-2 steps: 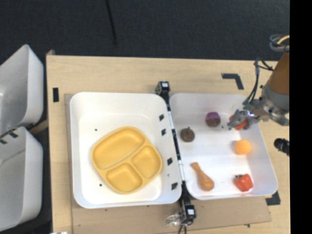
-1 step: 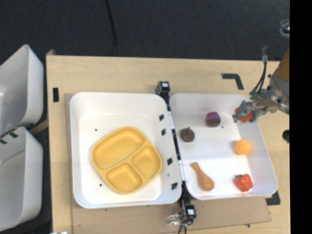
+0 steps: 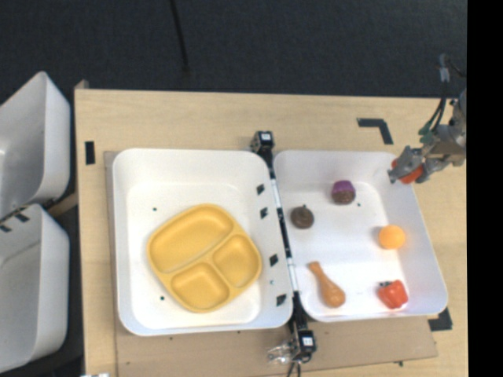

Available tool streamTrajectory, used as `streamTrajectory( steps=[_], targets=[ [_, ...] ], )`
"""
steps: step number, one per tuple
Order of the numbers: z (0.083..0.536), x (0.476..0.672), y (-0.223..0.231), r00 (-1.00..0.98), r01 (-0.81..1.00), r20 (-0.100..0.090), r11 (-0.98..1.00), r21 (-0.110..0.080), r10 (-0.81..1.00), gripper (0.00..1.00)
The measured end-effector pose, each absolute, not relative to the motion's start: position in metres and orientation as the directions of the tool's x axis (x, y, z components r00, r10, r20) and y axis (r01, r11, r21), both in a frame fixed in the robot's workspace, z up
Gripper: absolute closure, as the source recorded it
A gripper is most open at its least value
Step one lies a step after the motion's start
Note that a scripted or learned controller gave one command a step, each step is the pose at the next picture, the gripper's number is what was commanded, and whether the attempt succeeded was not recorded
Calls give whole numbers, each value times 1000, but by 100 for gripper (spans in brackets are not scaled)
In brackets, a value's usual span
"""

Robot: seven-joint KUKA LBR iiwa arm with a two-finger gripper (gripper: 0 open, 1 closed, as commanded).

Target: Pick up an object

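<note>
The right bin (image 3: 416,210) holds several small items: a purple round piece (image 3: 343,192), a dark brown piece (image 3: 302,217), an orange ball (image 3: 392,236), a red pepper-like toy (image 3: 393,293) and a tan drumstick-shaped piece (image 3: 326,283). My gripper (image 3: 407,171) hangs over the bin's far right corner, up and to the right of the purple piece and above the orange ball. It touches none of these items. The arm behind it is cut off by the view's right side.
The left bin (image 3: 130,179) contains a yellow divided plate (image 3: 204,256). A ridge with black clips (image 3: 277,226) separates the two bins. White containers (image 3: 27,210) stand off the bench at the left. Black corner marks (image 3: 376,126) lie on the wooden bench top.
</note>
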State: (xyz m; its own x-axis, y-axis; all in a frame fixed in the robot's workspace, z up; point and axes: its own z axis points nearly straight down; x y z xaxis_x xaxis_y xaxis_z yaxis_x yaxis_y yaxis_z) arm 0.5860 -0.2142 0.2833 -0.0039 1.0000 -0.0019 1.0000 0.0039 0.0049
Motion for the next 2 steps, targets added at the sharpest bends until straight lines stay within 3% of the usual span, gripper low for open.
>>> streamTrajectory(
  steps=[1, 2],
  targets=[
    [279, 603, -172, -3, 1000, -3, 3, 3, 1000, 100],
    [276, 606, -132, -3, 1000, -2, 3, 1, 1000, 100]
  ],
)
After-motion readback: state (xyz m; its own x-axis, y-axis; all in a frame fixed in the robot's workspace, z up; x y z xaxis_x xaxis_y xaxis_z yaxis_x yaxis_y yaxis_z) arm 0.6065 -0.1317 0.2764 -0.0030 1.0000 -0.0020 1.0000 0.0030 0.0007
